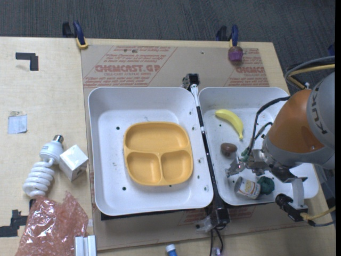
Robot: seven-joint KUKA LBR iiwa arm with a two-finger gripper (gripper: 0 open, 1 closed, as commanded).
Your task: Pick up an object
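Note:
The right bin (266, 97) holds a yellow banana (230, 121) at its back and a small brown lump (228, 149) in the middle. Near its front wall lie a small pale jar (247, 189) on its side and a dark green object (266, 185), touching each other. My gripper (243, 167) hangs low over the front of this bin, just above the jar and right of the brown lump. The grey wrist and orange band (295, 127) cover the bin's right part. Nothing can be seen held.
The left bin (104, 116) holds a yellow divided plate (158, 153). On the bench to the left lie a spiral light bulb (42, 170), a white cube (73, 161) and a crumpled pink bag (50, 228). A purple object (235, 53) sits behind the bins.

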